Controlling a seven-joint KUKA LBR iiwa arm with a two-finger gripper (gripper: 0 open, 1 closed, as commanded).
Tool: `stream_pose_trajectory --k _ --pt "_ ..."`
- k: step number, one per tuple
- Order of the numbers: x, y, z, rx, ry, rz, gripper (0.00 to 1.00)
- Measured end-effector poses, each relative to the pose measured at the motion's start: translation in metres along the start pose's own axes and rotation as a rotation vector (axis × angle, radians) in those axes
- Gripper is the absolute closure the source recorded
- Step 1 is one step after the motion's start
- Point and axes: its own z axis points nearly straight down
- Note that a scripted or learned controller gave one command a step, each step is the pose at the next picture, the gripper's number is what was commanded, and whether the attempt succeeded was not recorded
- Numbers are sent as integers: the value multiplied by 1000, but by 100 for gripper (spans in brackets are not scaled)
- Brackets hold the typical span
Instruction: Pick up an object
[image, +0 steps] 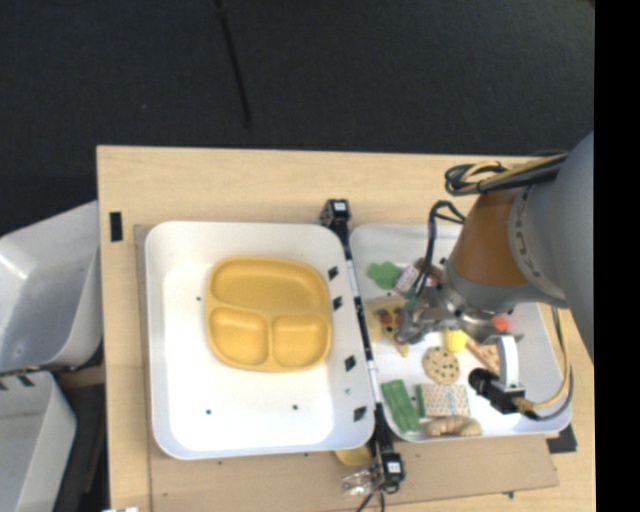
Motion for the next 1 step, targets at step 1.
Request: stream_pose_trajectory --k 1 --pt "0 0 0 0 0 0 0"
